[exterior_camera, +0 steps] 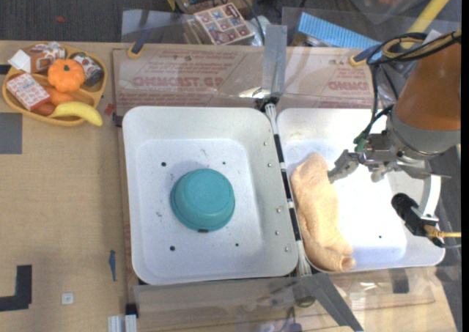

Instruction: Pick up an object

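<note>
A tan folded cloth (320,209) lies along the left side of the right bin (381,246), reaching from mid-bin to its front edge. An upturned teal bowl (203,199) rests in the middle of the left bin (146,140). My gripper (357,165) hangs over the right bin, just right of the cloth's upper end and close to it. Nothing shows in its grasp. The grey arm with its orange band comes in from the right edge.
A yellow dish (51,89) of toy food with a banana and an orange pumpkin sits at the bench's far left. Cardboard sheets (190,78) lie behind the bins. A metal divider (278,155) separates the two bins.
</note>
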Robot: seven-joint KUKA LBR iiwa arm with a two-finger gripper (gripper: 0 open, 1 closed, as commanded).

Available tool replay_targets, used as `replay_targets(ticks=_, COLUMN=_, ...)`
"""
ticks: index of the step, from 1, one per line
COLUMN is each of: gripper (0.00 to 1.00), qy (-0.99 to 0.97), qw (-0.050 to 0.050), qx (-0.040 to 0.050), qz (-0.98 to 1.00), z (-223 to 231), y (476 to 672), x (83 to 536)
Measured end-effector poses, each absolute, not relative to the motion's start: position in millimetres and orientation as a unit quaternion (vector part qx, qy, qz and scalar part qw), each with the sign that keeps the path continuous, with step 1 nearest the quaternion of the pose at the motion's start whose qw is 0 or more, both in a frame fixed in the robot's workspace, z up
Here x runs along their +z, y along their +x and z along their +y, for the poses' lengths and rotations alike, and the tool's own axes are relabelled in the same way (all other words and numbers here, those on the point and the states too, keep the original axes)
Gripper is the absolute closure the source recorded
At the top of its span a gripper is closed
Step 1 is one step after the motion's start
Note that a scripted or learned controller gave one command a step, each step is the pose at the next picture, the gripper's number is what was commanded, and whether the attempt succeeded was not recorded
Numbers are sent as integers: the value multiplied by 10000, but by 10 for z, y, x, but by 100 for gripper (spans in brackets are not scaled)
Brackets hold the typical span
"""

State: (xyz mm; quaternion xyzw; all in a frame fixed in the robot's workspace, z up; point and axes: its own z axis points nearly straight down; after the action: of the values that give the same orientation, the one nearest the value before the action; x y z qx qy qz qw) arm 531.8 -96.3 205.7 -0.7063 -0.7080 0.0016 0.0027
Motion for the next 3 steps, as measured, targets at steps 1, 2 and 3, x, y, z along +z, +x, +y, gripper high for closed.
replay_targets(ticks=1, gripper=0, qy=-7622, qw=28, qx=18, qz=-6473, z=-1228, y=5315, x=1310)
replay_targets(ticks=2, gripper=0, qy=-7947, qw=10, qx=12, qz=-6070, z=-2158, y=5396, x=1551)
replay_targets(ticks=3, gripper=0, qy=-8012, qw=-36, qx=-21, qz=-5983, z=-1463, y=6047, x=867)
